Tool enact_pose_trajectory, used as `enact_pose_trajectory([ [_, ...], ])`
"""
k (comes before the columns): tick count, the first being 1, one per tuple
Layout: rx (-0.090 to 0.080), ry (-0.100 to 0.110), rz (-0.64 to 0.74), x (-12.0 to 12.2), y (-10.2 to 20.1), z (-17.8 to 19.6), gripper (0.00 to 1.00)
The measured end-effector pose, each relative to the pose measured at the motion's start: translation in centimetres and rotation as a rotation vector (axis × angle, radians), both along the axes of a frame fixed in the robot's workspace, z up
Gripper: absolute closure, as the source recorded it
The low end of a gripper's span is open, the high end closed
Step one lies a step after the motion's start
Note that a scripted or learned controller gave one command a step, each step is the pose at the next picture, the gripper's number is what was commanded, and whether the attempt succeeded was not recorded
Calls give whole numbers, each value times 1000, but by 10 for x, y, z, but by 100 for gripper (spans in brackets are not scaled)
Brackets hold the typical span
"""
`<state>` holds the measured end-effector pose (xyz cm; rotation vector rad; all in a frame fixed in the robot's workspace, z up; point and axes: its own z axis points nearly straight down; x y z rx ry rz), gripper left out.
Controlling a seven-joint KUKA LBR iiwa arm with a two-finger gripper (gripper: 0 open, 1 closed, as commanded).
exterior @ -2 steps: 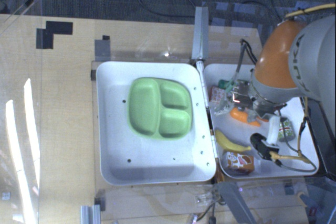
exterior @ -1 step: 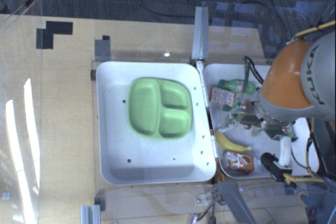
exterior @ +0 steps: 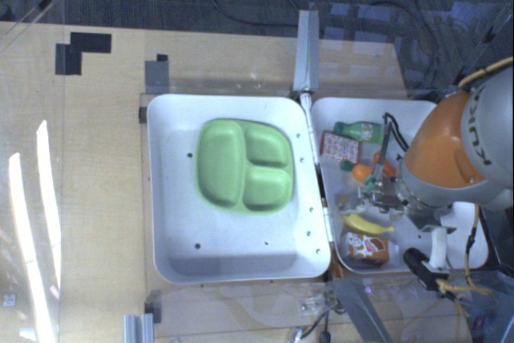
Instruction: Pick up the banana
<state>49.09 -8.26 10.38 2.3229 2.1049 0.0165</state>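
The yellow banana (exterior: pixel 367 224) lies in the right bin (exterior: pixel 418 110), near its front left, with its length running left to right. My gripper (exterior: pixel 376 195) hangs just behind and above the banana, close to it. The grey arm with its orange band (exterior: pixel 438 150) reaches in from the right and covers the middle of that bin. Nothing can be seen held in the gripper.
A brown snack packet (exterior: pixel 366 250) lies right in front of the banana. A small orange item (exterior: pixel 361 170), a red and white box (exterior: pixel 339 147) and a green bottle (exterior: pixel 358 130) sit behind it. The left bin (exterior: pixel 173 173) holds a green divided plate (exterior: pixel 243 165).
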Motion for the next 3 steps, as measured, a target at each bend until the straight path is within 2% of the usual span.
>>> enact_pose_trajectory([
  [1, 6, -9, -29, 4, -1, -9, 0],
  [2, 6, -27, -25, 10, 1, 5, 100],
  [3, -3, 9, 55, 74, 5, 94, 100],
])
